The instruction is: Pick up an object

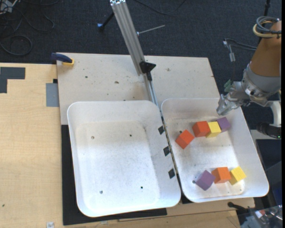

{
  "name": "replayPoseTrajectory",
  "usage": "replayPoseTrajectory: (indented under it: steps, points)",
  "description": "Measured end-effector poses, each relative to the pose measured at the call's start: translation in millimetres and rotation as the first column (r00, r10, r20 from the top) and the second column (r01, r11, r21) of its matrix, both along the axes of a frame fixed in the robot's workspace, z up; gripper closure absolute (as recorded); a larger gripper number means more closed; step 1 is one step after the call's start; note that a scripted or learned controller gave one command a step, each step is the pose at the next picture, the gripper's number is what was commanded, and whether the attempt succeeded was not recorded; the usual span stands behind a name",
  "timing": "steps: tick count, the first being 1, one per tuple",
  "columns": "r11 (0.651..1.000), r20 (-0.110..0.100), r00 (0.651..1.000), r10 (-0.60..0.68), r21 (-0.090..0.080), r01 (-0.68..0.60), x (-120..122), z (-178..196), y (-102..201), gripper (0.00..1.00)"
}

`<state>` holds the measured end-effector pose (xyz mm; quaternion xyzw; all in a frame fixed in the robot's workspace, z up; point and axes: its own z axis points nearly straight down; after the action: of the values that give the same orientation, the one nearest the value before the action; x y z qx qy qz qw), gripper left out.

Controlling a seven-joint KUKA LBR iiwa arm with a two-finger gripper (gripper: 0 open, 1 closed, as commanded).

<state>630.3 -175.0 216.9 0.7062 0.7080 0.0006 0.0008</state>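
Blocks all sit loose in the right bin [256, 175], none lifted; pick not started. Gripper [224, 106] hovers just above the purple block [223, 123] (finger state: can't tell).

Seven small blocks are lying in the right bin [256, 172]: an orange block [184, 139], red-orange [201, 128], yellow [213, 129], purple [223, 124] above; purple [205, 180], orange [222, 175], yellow [237, 175] below.

Cut-off arm and blurred gripper

The arm [266, 61] runs off the right edge, its upper links unseen. The gripper [226, 106] is too small and blurred to read. At the near right corner, dark gear [261, 215] is cropped.
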Motion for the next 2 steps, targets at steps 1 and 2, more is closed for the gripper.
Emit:
replayPoseTrajectory:
  steps: [1,2]
  points:
    - [1.0,-0.006,1.0,0.002,0.003,-0.002,-11.4,-8.6,50.9,1.0]
    - [1.0,-0.007,1.0,0.0,0.003,0.0,-15.7,-13.6,98.2,1.0]
